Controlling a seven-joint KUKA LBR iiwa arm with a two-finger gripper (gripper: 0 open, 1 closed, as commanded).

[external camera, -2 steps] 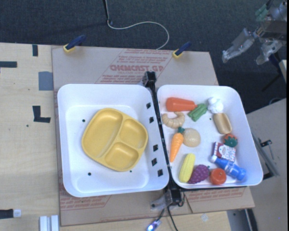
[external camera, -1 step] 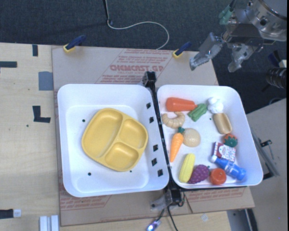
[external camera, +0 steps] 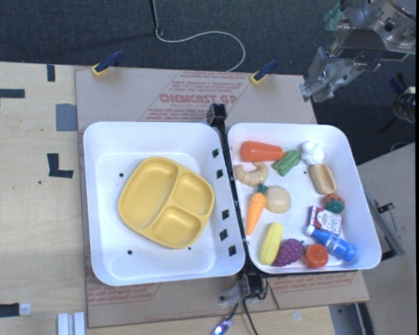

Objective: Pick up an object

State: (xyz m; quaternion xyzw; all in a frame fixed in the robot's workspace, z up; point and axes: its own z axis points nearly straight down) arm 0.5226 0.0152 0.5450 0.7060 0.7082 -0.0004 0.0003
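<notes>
We see the toy foods crowded in the right bin (external camera: 356, 187); the orange carrot (external camera: 254, 211) near its left wall looks light, stiff and smooth, so we would pinch it across its thicker middle. The tool (external camera: 320, 82) hangs high beyond the bin's far right corner, tilted leftward; whether it is open we cannot tell.

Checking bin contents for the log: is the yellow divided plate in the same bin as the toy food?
No, the yellow divided plate lies in the left bin, while the toy food sits in the right bin.
</notes>
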